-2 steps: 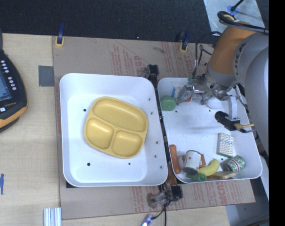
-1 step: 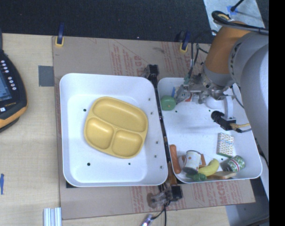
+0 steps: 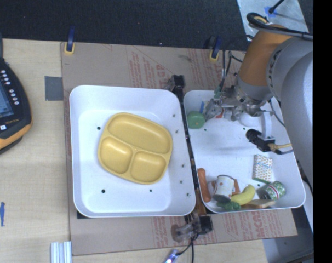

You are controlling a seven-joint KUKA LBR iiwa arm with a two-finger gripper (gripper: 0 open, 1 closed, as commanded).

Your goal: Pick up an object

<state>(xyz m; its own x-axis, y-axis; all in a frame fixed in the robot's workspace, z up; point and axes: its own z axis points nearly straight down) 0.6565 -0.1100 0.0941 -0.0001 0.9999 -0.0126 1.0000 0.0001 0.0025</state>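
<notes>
One green ball [image 3: 196, 120] lies in the far left corner of the right bin [image 3: 227, 149], close to the wall it shares with the left bin [image 3: 88, 163]. The gripper [image 3: 214, 109] hangs low just to the ball's right. No object shows in its grasp, and whether it touches the ball cannot be told. Nor can it be told whether the gripper is wide or narrow, as its tip is a small, cluttered shape from this angle.

The right bin's other things crowd its near edge, well apart from the ball:
- One carrot [image 3: 201, 181] lies along the left wall.
- One cup [image 3: 224, 186] lies just beside the carrot.
- One banana [image 3: 244, 195] lies right of the cup.
- One can [image 3: 273, 190] lies on its side by the banana's far end.
- One patterned packet [image 3: 263, 167] lies just behind the can, near the right wall.

The middle of this bin's floor is bare.

The left bin holds one yellow plate [image 3: 135, 147] with three compartments, lying slightly askew near the bin's centre.

Both bins sit on a cardboard sheet [image 3: 127, 64], which two blue clamps [image 3: 70, 40] hold at its far edge. One pendant [image 3: 4, 108] lies on the bench at the far left.
</notes>
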